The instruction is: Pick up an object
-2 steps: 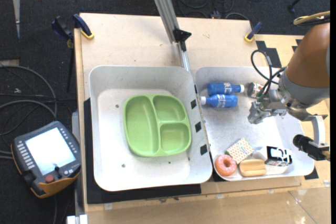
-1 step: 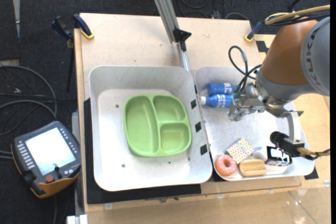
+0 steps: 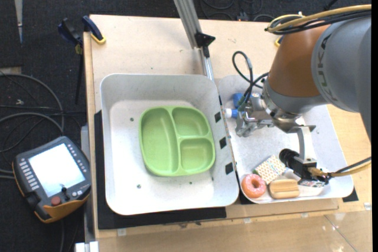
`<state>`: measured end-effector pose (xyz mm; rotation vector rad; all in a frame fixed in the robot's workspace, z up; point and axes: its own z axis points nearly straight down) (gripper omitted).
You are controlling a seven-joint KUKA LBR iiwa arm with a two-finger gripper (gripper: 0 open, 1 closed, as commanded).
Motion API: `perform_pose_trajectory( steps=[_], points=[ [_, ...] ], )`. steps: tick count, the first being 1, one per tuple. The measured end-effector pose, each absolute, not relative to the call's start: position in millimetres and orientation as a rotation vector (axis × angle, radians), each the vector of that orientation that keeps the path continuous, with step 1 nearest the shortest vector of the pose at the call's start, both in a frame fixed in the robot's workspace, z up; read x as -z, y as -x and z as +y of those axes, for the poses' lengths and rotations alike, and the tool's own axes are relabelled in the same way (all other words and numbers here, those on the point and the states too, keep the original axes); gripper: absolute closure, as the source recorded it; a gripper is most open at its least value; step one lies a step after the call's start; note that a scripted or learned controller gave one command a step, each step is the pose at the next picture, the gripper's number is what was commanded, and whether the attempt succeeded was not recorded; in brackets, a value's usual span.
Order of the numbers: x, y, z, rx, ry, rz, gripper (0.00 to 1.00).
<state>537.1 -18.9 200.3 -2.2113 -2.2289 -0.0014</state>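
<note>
Pink-frosted toy doughnut [image 3: 254, 186] lies at the 7 o'clock corner of the right-hand shallow white bin [image 3: 338, 144], touching a tan bun-shaped toy [image 3: 284, 189] at its 3 o'clock and a speckled pale block [image 3: 270, 169] at its 1 o'clock. It looks light, stiff and smooth, probably hard plastic or rubber, so it may slip; pinching across the ring's outer edge seems the safest hold, though the neighbours crowd it.

At the bin's 10 o'clock side the grey arm with its orange band [image 3: 301, 56] reaches in from 3 o'clock, wrist bent downward, the two-finger gripper [image 3: 247, 123] hanging low over the floor near the wall shared with the left-hand white bin [image 3: 118, 97], well apart from the doughnut. Whether its grip is spread or closed cannot be told. A green three-compartment plastic plate [image 3: 176, 140] rests in the left bin.
</note>
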Motion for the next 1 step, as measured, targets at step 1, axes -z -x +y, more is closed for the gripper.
perform_pose_trajectory(
  steps=[1],
  points=[
    [-201.7, -543.1, 32.7, 0.002, 2.211, -2.230, 1.00]
  ],
)
